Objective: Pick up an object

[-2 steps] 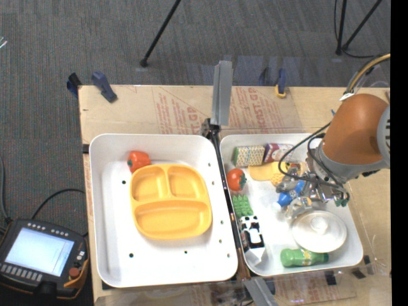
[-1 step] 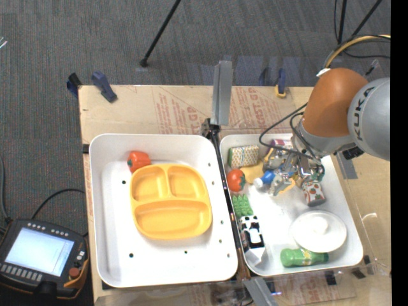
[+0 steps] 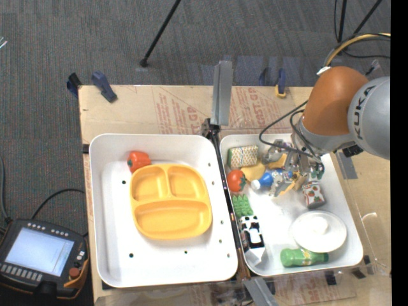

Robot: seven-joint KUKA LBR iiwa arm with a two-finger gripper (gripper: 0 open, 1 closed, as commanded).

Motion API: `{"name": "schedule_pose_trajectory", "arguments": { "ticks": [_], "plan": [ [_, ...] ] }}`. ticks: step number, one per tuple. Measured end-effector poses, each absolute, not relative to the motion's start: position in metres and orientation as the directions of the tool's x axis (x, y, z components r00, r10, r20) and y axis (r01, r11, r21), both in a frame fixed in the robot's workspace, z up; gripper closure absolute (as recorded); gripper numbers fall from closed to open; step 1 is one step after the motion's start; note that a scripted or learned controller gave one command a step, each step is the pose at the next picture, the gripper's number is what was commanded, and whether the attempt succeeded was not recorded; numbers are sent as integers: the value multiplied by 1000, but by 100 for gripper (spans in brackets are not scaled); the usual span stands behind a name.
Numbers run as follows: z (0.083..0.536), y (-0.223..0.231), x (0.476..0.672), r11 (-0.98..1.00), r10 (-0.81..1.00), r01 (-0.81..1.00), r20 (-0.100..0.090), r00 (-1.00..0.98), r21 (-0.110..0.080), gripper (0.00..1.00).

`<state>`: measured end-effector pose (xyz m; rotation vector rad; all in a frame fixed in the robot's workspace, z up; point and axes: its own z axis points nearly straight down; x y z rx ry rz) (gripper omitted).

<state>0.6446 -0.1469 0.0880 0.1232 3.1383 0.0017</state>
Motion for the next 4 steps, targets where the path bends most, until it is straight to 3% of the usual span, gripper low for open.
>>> {"name": "schedule_pose_trajectory", "arguments": {
  "ticks": [1, 2, 3, 4],
  "plan": [
    [89, -81, 639, 994, 112, 112, -3, -994, 3, 0],
    [88, -149, 602, 995, 104, 104, -2, -995, 0, 0],
    [89, -213, 591, 1000, -19, -19, -3, -1000, 0, 0],
    [95, -136, 634, 999, -53, -53, 13, -999, 3, 0]
  ]
}}
